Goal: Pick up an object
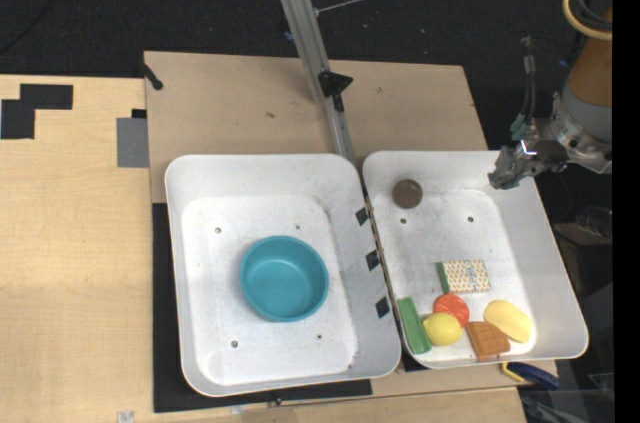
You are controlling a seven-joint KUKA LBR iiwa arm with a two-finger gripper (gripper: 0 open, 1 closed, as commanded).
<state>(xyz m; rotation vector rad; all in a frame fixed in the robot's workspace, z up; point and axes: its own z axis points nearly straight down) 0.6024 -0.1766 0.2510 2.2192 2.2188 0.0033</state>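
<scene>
A: The wooden worktop (400, 101) sits against a dark floor strewn with cables, and it carries two white bins. Which object would you go for?

B: The brown round lump (407, 193) in the right bin (560, 291). It lies alone toward the bin's far-left corner, well apart from the cluster at the near edge: a patterned card (466, 275), red ball (452, 307), yellow ball (442, 329), green stick (412, 325), yellow oval piece (508, 319) and orange block (487, 341).

A: How should the move go?

B: Travel left from the rim, centre over the lump, then descend straight; its clear surroundings leave room for both fingers.

A: And the pincer (507, 171)?

B: It hovers by the right bin's far-right corner, near the rim, well apart from the lump. It's dark and small; I cannot tell how wide it stands, and nothing shows in it.

A: The left bin (200, 181)?

B: A teal bowl (285, 277), beyond the divider from the lump.
</scene>
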